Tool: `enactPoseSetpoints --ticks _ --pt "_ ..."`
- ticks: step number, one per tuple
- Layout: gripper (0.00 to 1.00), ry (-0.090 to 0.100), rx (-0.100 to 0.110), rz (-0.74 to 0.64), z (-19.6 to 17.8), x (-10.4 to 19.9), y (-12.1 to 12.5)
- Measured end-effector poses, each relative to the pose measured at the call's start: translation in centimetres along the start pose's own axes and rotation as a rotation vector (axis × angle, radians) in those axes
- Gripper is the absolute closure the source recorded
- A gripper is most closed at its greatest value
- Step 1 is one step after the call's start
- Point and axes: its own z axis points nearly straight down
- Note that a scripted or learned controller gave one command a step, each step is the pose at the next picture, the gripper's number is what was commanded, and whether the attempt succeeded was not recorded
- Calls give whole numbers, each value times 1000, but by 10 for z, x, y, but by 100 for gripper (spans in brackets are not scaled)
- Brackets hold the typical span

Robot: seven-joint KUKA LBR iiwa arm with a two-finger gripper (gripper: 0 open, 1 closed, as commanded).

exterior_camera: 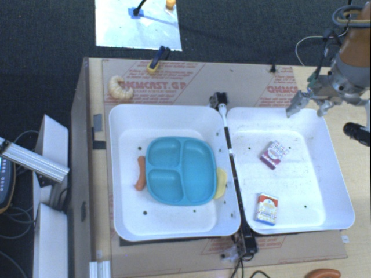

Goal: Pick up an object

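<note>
Above the far right corner of the right bin (342, 204), the gripper (308, 107) hangs with its two fingers spread apart and nothing between them, while a small purple packet (274, 154) and a little carton (266, 208) lie on the bin floor, well apart from it.

Light was bright and even from above, I found. The bins (174, 116) were washed near white, detail thin on their floors. Glare bleached the sheet (138, 17) beyond the bench. Shadows were faint (soft-edged). The arm (351, 57) looked slightly blurred.
</note>
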Motion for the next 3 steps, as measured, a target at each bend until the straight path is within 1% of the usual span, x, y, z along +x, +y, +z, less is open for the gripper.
enactPoseSetpoints --ticks 1,2,3 --pt "0 1 3 1 107 14 -32" --pt "0 -5 -9 1 147 45 -46" --pt "100 -4 -15 0 134 45 -43"
